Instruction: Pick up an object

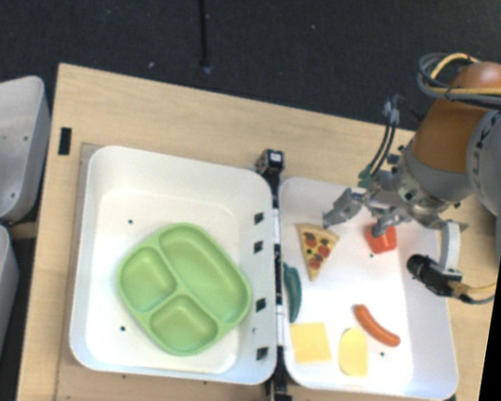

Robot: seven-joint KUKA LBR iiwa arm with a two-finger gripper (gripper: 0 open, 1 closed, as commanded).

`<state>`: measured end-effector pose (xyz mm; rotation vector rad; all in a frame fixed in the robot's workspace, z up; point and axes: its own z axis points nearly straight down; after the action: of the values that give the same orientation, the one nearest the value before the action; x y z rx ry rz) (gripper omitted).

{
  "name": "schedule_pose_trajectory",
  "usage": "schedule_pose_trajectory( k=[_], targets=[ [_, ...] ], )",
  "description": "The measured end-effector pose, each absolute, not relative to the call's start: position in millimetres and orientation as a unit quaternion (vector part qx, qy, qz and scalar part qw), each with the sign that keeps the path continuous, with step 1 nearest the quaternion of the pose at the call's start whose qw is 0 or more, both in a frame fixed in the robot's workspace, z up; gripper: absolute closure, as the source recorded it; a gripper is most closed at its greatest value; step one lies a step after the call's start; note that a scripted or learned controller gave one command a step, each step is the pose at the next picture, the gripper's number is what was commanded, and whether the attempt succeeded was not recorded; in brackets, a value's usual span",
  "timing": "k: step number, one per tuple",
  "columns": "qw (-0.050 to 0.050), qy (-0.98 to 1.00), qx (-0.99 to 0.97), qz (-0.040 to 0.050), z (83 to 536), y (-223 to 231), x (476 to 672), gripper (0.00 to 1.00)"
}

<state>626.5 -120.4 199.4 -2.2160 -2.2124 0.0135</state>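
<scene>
Gripper (pixel 374 211) mine, low over right bin (pixel 414 360) far end; cannot tell finger spread or any hold. Red-orange block (pixel 383 239) just beneath: likely target. Pizza slice (pixel 316 249) beside; sausage (pixel 376 325), cheese nearer.

1. A grey arm (pixel 498 155) is seen at the upper right, its casing rounded and smooth.
2. A broad orange band (pixel 444 132) is wrapped around the arm above the wrist; a second orange patch is seen on the rounded top of the joint.
3. Cables, dark and pale yellow, are looped over the top of the orange part.
4. A thin dark cable is run down the left side of the wrist.
5. The gripper (pixel 372 215) is built from grey metal parts, with angular linkages spread below the wrist.
6. A white curved piece and a black cylindrical fitting with a yellowish lead are mounted at the right side.
</scene>
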Motion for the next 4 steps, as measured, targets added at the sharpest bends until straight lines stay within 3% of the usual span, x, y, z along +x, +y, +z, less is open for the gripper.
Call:
schedule_pose_trajectory(
  k=[1, 3, 4],
  targets=[
    [0.000, -0.708, -0.707, 0.0000, 208, -120, 629.3, 0.00],
    [0.000, -0.707, -0.707, 0.0013, 115, -109, 622.5, 0.00],
    [0.000, -0.706, -0.708, 0.0012, 101, -111, 622.6, 0.00]
  ],
)
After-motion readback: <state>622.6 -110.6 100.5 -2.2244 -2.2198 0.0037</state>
